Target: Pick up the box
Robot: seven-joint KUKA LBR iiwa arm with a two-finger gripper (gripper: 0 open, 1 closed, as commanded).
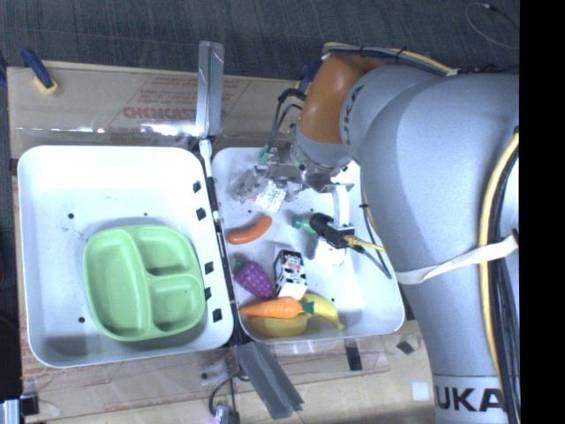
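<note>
Robot lab: KUKA arm [441,193], white bins [53,175].

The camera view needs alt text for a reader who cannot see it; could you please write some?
A grey arm reaches into the right bin, its gripper low over toy food: sausage, grapes, carrot, banana and a small box. The left bin holds a green divided tray.
</note>
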